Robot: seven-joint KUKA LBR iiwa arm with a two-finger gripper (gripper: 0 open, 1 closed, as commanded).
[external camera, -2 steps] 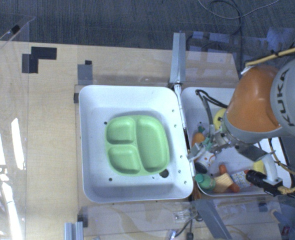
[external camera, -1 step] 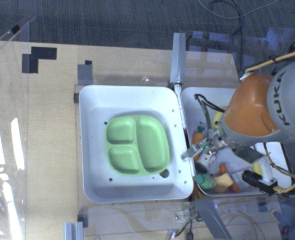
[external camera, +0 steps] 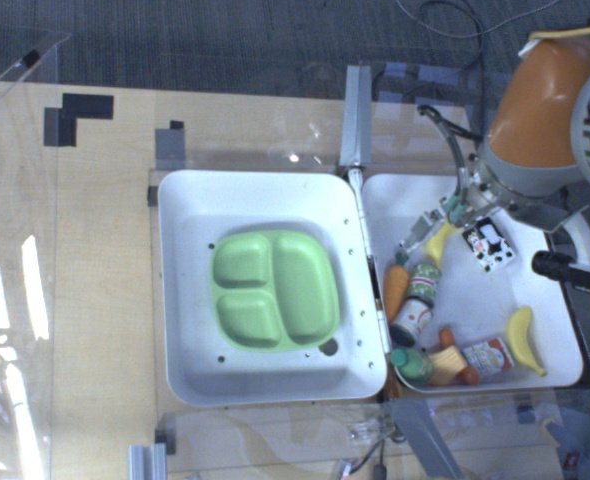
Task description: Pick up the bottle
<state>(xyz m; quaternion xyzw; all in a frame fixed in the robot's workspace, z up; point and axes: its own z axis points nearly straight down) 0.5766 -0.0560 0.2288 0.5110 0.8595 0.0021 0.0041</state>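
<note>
Claw (external camera: 427,230) state unclear, above right bin (external camera: 547,318), two bottles (external camera: 420,300) (external camera: 487,358), one banana (external camera: 523,339), one green tray (external camera: 275,289)

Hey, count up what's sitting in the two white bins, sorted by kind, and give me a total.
Green divided plate: 1
Bottle: 1
Banana: 1
Carrot: 1
Small pouch with a red and white label: 1
Green item in the right bin's near corner, too small to name: 1
Total: 6, though the pile by the bottle may hide more.
</note>
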